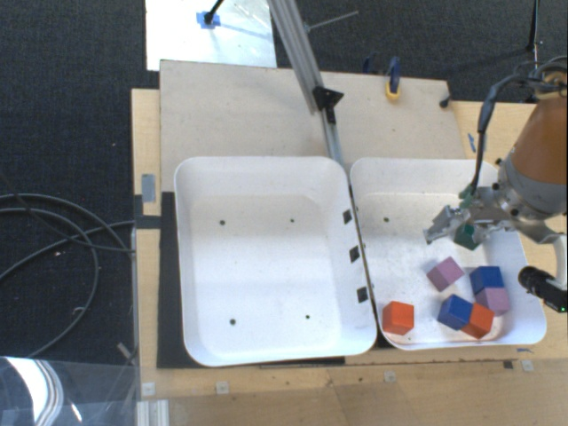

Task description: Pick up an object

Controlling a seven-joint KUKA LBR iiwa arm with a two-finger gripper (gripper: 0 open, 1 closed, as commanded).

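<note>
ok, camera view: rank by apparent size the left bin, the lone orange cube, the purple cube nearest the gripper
1. left bin, by far the largest
2-3. lone orange cube and purple cube look alike; I won't rank them.

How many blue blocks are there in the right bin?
2. One small blue cube-shaped block lies near the bin's front, beside an orange block. The other blue block lies just behind it, touching a purple block. The arm may hide more.
</note>
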